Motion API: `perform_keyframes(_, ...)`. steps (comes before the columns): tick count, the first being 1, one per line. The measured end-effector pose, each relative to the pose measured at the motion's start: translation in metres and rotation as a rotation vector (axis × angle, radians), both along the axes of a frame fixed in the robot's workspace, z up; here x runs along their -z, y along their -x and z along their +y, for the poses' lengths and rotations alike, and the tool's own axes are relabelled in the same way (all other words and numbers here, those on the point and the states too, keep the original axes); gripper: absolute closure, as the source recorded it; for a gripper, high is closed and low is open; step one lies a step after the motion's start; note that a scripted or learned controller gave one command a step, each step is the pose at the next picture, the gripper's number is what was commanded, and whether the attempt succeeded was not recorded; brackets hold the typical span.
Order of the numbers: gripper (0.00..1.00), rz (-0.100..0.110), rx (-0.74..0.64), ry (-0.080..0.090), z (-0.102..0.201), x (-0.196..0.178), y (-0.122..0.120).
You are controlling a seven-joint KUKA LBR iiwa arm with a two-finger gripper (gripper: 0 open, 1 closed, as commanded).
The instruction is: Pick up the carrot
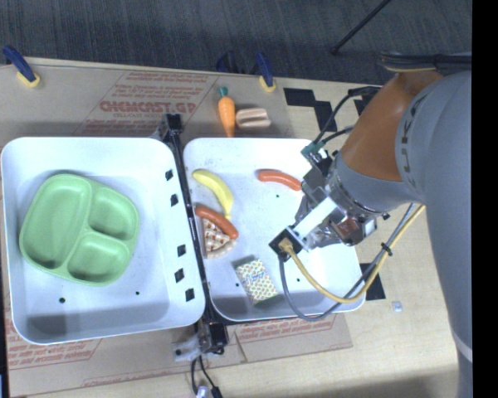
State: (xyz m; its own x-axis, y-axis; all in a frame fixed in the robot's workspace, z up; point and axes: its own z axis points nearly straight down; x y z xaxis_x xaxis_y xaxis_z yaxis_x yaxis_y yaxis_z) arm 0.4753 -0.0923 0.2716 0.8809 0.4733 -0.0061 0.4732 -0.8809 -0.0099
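**Inspector:** What writing can be read?

**Technician:** The cardboard sheet on the bench carries red print. "CHEMCAST GP" reads at the upper middle of the frame, above the left bin. The smaller red lines around it are too fine to read.

**Inspector:** What is the claw's state?

**Technician:** The claw sits under the wrist at the middle right of the frame, over the right side of the right bin. It cannot be told whether it is spread or pressed together. No contact with any item can be confirmed.

**Inspector:** Where is the carrot?

**Technician:** The carrot lies on the cardboard sheet at the upper middle of the frame. It is outside both bins, just above the right bin's upper left corner, with its green top toward the frame's upper edge. A tan bun lies just beside it on the right. The carrot is well apart from the claw.

**Inspector:** What is in the bins?

**Technician:** The right bin holds a banana, two sausages and a patterned packet. The left bin holds a green divided plate.
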Motion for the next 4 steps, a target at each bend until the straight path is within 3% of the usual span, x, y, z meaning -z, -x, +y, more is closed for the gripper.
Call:
perform_keyframes(1, 1.0, -0.003, 0.037, 0.002, -0.075, 0.042, 0.0)
perform_keyframes(2, 1.0, -0.001, 0.207, 0.0, -0.118, 0.093, 0.0)
perform_keyframes(3, 1.0, -0.003, 0.285, 0.002, -0.021, 0.181, -0.019)
perform_keyframes(4, 1.0, -0.006, -0.012, 0.003, -0.119, 0.153, -0.02)
